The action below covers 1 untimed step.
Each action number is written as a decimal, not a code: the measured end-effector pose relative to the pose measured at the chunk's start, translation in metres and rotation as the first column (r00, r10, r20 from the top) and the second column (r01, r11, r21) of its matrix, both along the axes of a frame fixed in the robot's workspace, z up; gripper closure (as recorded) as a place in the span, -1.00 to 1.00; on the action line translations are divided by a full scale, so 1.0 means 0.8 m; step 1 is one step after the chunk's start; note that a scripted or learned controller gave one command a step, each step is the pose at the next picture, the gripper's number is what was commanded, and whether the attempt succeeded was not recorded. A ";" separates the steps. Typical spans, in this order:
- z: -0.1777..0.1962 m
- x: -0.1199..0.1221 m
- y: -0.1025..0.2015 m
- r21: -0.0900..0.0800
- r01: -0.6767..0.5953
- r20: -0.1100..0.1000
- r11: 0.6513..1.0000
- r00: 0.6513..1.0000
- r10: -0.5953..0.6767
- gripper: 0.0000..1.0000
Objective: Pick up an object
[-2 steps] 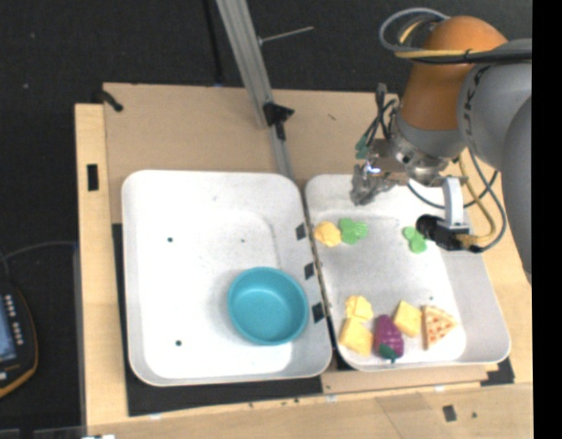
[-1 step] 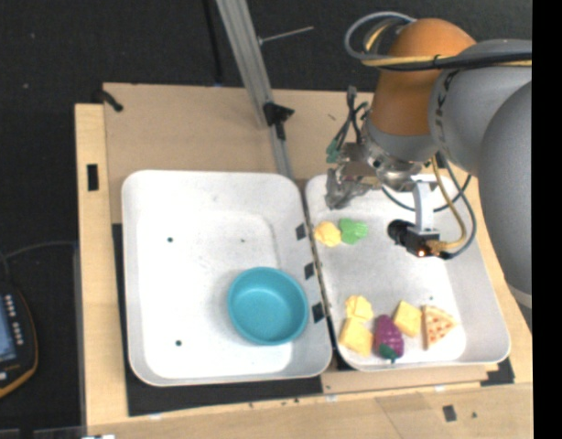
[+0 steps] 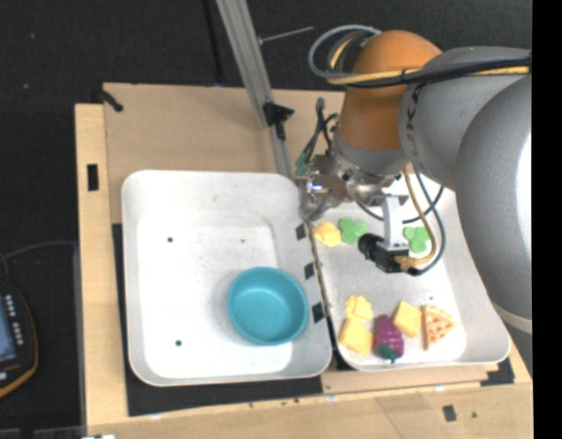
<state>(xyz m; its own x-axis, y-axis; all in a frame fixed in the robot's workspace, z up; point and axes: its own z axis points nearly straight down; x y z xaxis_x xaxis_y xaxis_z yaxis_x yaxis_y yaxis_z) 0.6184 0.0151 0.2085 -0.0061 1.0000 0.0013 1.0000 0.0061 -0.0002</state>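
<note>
Over the right bin (image 3: 471, 293) we logged the gripper (image 3: 325, 201), grip impossible to tell; just beside it, yellow toy (image 3: 328, 234), green toy (image 3: 351, 230); farther off, purple grapes (image 3: 388, 337), pizza slice (image 3: 436, 323). One blue bowl (image 3: 265, 305) in the left bin (image 3: 199, 231).

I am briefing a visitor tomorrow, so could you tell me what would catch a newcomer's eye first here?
The big grey arm with its orange band looms over the right bin. A lone blue bowl sits in the left bin. Small toy foods, yellow, purple and green, cluster in the right bin's near end.
</note>
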 end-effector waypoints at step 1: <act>0.004 -0.029 0.059 0.001 -0.001 0.000 1.000 1.000 0.001 1.00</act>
